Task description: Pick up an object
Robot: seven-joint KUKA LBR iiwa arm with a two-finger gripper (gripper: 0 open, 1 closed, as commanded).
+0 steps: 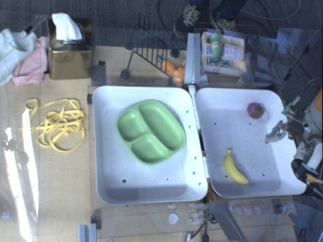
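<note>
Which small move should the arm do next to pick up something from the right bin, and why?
Probably move the gripper left and a little toward the camera, to hang over the banana. The banana lies alone on the floor of the right bin, apart from the purple fruit, and the gripper stands at the bin's right edge.

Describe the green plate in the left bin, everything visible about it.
The green plate is a pale green divided dish with rounded corners and three compartments, two upper and one lower. It looks like matte plastic. It lies flat, turned slightly askew, near the middle of the left bin, resting on its floor, with nothing in it or touching it.
</note>
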